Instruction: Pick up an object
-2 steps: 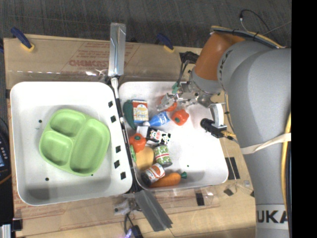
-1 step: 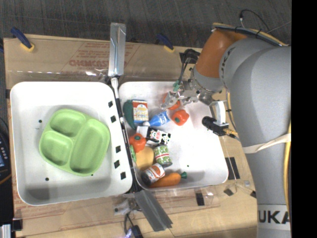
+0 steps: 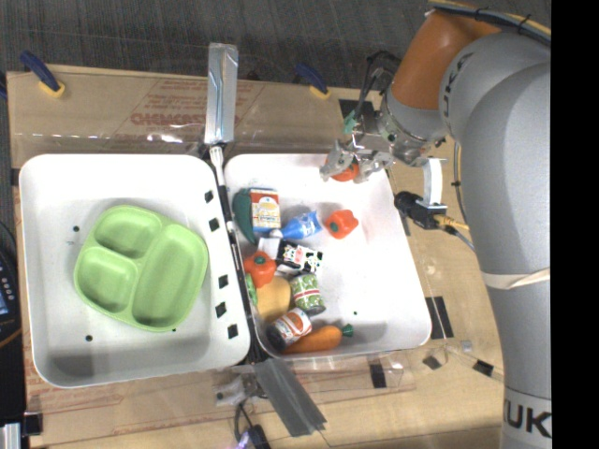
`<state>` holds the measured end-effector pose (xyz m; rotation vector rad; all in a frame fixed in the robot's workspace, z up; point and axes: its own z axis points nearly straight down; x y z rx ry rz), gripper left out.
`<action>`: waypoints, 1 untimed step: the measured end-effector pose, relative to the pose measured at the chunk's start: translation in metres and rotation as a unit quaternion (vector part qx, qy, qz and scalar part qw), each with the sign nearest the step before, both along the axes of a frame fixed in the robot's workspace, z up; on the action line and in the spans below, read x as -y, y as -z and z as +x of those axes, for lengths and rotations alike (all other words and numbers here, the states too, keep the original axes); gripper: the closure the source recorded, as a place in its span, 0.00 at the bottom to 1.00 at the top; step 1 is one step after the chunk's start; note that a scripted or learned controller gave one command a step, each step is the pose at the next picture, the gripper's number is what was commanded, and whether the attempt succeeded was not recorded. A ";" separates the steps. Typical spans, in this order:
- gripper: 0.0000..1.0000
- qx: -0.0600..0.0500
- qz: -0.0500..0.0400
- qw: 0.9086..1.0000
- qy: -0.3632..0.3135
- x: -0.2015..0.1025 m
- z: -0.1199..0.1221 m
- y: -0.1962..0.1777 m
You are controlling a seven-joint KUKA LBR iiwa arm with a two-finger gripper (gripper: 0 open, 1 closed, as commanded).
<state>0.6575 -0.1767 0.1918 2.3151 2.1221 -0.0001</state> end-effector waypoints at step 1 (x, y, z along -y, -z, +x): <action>1.00 -0.001 0.000 1.000 0.024 -0.010 -0.001 -0.009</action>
